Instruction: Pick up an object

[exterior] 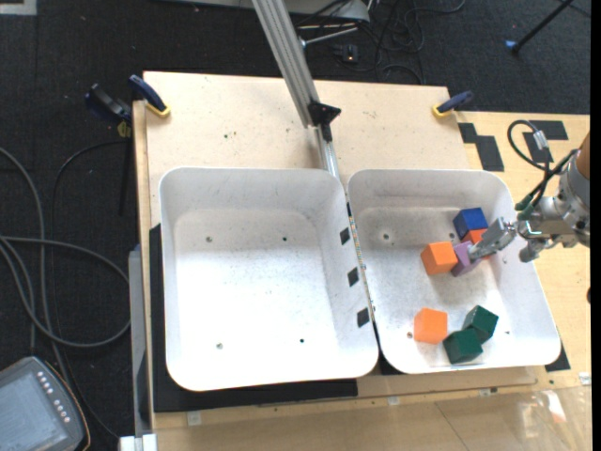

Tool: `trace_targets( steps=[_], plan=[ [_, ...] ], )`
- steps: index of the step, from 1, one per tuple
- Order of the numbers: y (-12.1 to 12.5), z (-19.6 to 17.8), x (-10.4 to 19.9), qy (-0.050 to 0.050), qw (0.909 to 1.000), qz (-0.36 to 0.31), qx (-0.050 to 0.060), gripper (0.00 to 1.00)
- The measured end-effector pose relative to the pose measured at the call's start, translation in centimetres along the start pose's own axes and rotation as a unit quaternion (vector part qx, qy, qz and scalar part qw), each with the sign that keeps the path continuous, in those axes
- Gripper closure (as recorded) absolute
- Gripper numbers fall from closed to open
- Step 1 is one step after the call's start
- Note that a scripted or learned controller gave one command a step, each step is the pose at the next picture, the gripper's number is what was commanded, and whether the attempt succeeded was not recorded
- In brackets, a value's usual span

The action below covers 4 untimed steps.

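Jaws spread open, the gripper hangs just beside the purple block in the right bin.

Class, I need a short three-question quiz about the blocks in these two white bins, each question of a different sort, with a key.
1. True or false: the blue block lies in the left bin.
2. How many orange blocks are in the right bin?
3. Which lies nearest the end effector? A) purple block B) the two green blocks C) the lower orange block

Key: 1 false; 2 two; 3 A.
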State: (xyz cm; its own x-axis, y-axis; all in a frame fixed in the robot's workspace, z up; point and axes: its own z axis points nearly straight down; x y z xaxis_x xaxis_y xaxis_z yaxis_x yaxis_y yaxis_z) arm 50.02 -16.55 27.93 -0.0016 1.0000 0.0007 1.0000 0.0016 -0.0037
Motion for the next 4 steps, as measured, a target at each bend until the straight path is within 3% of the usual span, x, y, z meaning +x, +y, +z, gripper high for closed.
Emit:
trace_targets(
  steps=[1,4],
  plan=[
    [0.1,-0.2,0.0,0.000,1.0000,0.001,-0.002,0.00],
    [-0.3,14.8,-0.4,0.000,1.0000,0.001,0.000,0.00]
  ],
)
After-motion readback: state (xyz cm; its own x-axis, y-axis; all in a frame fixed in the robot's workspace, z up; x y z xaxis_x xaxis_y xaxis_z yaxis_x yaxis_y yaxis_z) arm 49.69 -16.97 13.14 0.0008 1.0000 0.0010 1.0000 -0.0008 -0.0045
